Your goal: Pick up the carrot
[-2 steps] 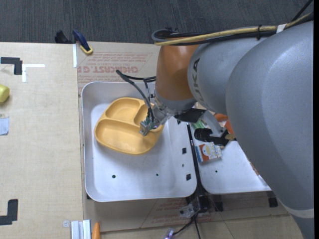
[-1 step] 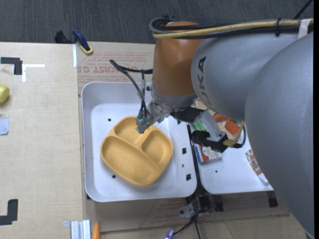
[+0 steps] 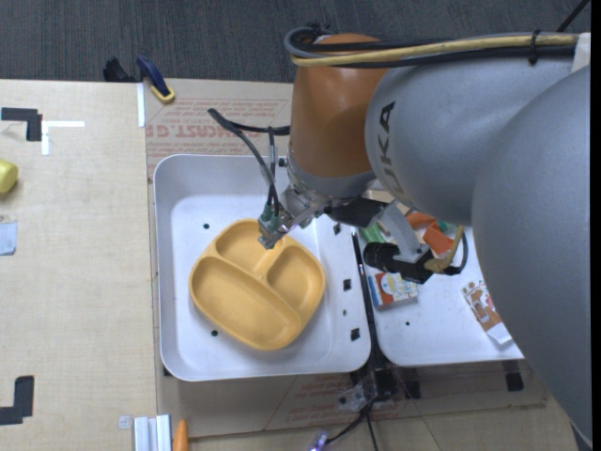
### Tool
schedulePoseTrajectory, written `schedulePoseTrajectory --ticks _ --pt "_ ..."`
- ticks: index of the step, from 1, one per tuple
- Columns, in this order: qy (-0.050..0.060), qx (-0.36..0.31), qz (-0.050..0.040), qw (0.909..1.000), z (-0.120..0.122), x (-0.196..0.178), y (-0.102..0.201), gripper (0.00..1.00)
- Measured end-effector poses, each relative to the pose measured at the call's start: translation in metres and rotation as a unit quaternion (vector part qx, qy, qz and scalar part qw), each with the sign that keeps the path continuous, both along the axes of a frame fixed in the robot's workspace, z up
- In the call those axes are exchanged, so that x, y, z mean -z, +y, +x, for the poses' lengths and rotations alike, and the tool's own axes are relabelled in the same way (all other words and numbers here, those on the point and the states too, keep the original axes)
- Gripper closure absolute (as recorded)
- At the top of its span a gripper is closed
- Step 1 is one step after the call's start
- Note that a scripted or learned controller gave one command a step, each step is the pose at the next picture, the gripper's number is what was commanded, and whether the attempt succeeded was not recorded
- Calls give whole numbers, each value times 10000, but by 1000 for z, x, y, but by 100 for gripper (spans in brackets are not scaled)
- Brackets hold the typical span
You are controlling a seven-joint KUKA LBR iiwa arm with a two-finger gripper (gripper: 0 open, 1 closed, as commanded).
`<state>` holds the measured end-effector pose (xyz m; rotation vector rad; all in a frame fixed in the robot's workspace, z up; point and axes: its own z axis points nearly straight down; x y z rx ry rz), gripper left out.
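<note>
We see the gripper down in the left bin. Its tip is over the far edge of the yellow plate, about where the ridge between the plate's two smaller compartments meets the rim. The tip is small and dark here, with the wrist crowding in just above it, so we cannot tell whether the gripper is open or closed. The plate has three parts, with one long compartment on its near-left side and two smaller ones toward the arm. It lies flat on the bin floor, turned at a slant.

The grey arm, with its orange band, comes in from the right and covers much of the right bin. Under the arm's edge in that bin an orange piece peeks out. We take it to be the carrot, though most of it is hidden. It lies well apart from the gripper, across the wall between the two bins. Near it, closer to the camera, a small carton with blue and red print rests on the bin floor. A printed packet lies toward the bin's right side, partly under the arm.

On the bench left of the bins we see a yellow object at the view's edge, and a blue and yellow clip beyond the left bin's far corner
</note>
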<state>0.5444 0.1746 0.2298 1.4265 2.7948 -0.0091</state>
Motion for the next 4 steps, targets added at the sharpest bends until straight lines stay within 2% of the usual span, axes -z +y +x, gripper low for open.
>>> schedulePoseTrajectory --ticks 1,2,3,4 --pt "14 -1102 25 9939 -66 14 8 100" --pt "-20 -2315 22 9728 -62 -118 -43 100" --pt "15 -3092 27 9510 -66 13 12 100" --pt "-14 -2233 26 9748 -64 -19 -15 100"
